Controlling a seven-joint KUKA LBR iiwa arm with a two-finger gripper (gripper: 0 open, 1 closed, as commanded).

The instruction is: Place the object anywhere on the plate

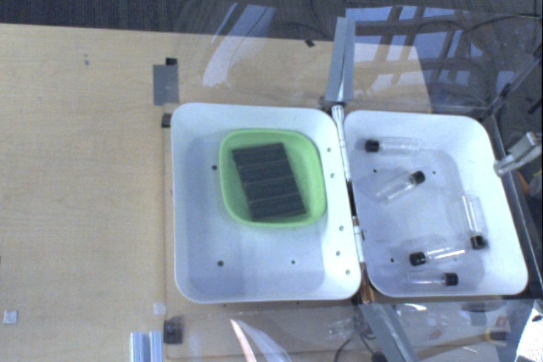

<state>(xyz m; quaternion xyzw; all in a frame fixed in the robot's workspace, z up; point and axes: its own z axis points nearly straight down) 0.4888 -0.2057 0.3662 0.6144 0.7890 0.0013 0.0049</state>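
Left bin (195,267) is holding the green plate (316,182), sitting toward its far side; a dark ribbed block (269,181) is lying on the plate. Right bin (501,267), just beside the plate's bin, is holding five clear tubes (392,147) with black caps, lying scattered, apart from each other. Gripper fingers: cannot tell their state.

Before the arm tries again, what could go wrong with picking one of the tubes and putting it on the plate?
1. The clear tubes in the right bin look faint against the white floor, so a grasp may miss.
2. They are round and could roll away from a touch.
3. The dark block already covers most of the green plate; a tube set on it could slide off.
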